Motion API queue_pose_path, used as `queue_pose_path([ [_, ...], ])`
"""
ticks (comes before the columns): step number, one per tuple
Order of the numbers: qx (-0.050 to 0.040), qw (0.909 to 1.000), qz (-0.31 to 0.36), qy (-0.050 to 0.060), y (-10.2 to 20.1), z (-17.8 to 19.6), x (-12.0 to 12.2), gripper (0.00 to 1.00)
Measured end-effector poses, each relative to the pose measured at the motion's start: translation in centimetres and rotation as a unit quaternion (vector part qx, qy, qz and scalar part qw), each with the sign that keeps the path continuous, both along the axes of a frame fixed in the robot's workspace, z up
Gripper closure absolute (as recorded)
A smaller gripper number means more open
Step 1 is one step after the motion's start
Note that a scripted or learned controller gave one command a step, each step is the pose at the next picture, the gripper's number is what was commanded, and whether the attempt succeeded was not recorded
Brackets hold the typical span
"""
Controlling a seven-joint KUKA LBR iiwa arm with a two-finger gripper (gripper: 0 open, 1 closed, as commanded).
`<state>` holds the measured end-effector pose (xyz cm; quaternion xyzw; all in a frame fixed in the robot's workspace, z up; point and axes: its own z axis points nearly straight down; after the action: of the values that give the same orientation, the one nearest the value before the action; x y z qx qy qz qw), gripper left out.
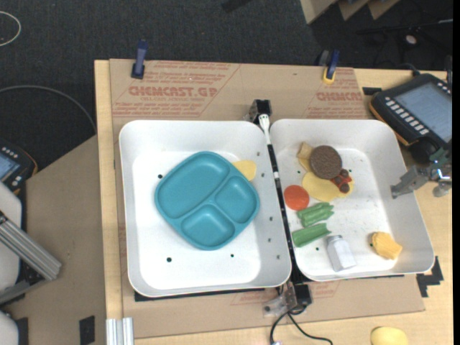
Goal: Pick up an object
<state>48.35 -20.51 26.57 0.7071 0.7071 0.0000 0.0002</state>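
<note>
The right bin [381, 139] holds several small items. A brown round cookie [325, 162] lies on a yellow piece [320, 187], with a small dark red bit [343, 182] beside them. Below are a red tomato [296, 197], two green pods [313, 223], a grey-white little bottle [339, 252] and a yellow-orange chunk [387, 246]. My gripper [420, 181] sits at the right bin's right rim, apart from all of these items, and nothing shows in it.
The left bin [144, 250] carries a teal divided plate [207, 199] with a pale yellow piece [245, 169] peeking from behind its upper right. A black tablet-like device [417, 110] lies off the bench's right. A yellow object [388, 336] lies below the bench.
</note>
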Motion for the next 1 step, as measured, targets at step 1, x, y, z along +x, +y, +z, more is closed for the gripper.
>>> queue_pose_path([
  [1,-0.0024,1.0000,0.002,-0.007,1.64,11.46,-0.28,0.00],
])
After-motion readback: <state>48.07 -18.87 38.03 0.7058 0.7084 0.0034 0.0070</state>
